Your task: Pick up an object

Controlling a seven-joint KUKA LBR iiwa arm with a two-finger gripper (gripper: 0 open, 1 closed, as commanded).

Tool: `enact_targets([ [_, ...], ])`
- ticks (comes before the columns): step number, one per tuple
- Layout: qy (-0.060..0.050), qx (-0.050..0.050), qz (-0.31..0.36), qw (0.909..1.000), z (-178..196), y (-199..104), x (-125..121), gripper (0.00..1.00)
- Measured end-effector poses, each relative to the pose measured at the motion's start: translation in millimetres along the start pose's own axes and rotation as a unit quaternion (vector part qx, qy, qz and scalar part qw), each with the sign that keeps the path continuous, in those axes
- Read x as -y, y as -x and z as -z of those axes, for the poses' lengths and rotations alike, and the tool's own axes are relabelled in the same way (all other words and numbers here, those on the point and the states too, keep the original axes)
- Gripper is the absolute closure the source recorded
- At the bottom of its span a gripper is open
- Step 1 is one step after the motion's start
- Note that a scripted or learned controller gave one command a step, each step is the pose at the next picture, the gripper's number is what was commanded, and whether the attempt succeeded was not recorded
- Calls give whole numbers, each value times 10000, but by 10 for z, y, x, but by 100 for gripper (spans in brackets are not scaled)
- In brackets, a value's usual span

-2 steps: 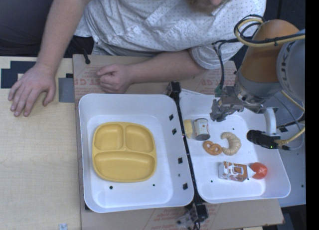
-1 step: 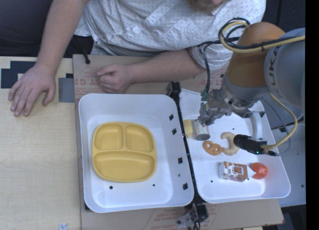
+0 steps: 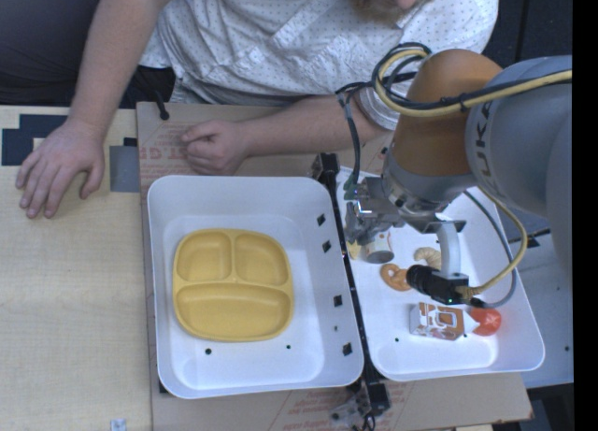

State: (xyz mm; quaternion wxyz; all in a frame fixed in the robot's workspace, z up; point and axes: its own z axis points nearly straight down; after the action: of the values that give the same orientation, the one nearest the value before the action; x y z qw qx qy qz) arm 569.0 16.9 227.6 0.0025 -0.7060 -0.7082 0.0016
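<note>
My gripper (image 3: 376, 240) hangs over the left part of the right bin (image 3: 523, 345), under the orange-banded wrist. A small tan cylinder-like object (image 3: 378, 252) sits right below it, close to the bin's left wall. Whether it touches the object I cannot tell. Beside it lie an orange pretzel-shaped piece (image 3: 394, 278), a pale pretzel piece (image 3: 428, 256), a small printed packet (image 3: 439, 321) and a red tomato-like object (image 3: 486, 322).
The left bin (image 3: 187, 205) holds a yellow divided plate (image 3: 233, 284). A person leans over the back of the bench, with one fist (image 3: 213, 147) near the left bin's far rim and a hand (image 3: 58, 165) flat on the table at left. Black clips line the divider between the bins.
</note>
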Motion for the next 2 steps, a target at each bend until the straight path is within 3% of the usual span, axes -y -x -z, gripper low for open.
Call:
enact_targets([
  [1,-8,3,1,10000,-103,-405,252,100],
  [2,3,2,8,10000,32,-864,440,100],
])
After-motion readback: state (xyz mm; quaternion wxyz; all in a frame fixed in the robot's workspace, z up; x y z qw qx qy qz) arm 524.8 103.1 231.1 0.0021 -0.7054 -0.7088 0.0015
